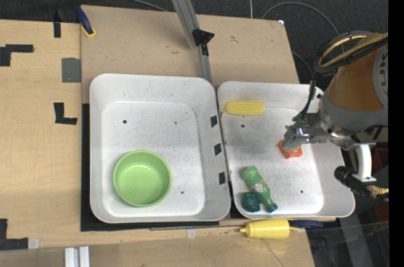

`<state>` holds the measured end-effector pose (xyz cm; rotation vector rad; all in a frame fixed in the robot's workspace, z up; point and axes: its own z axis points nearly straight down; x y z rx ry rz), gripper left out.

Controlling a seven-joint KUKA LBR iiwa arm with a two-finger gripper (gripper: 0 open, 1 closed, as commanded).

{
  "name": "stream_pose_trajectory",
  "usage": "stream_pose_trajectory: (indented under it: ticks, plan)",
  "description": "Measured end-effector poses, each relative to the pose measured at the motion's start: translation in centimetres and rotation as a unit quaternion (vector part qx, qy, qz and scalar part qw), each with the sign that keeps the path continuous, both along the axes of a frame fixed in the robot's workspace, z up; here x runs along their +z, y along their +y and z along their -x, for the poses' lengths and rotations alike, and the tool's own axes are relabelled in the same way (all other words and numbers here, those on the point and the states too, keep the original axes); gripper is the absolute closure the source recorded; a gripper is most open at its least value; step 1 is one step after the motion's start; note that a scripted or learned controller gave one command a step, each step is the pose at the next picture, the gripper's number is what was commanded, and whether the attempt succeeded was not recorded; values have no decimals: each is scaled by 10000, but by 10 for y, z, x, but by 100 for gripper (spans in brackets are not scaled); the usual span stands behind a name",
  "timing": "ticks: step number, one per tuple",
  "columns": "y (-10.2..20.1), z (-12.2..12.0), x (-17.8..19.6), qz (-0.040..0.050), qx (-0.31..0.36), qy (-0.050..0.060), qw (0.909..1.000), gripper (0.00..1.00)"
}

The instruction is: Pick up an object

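Fingers of the gripper [294,138] sit low in the right bin [328,196], right over a small red-orange block [290,150]; can't tell if they are spread or pinching it. Block lies just below the tips, touching or nearly so. Yellow corn cob [244,108] near the bin's far edge. Green bottle [258,188] toward the near edge. Left bin [101,95] has a green bowl [142,178]. Yellow bottle [268,229] on the bench [139,38] just outside.

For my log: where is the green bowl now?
The bowl sits in the left bin, near its front left corner.
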<state>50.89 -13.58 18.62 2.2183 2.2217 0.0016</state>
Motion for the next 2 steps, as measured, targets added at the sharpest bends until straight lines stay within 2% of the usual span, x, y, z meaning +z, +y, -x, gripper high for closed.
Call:
stream_pose_trajectory:
  ticks: [1,2]
  plan:
    - [5,2,43,0,1,-2,10000,100]
    - [57,-22,47,-12,29,12,10000,100]
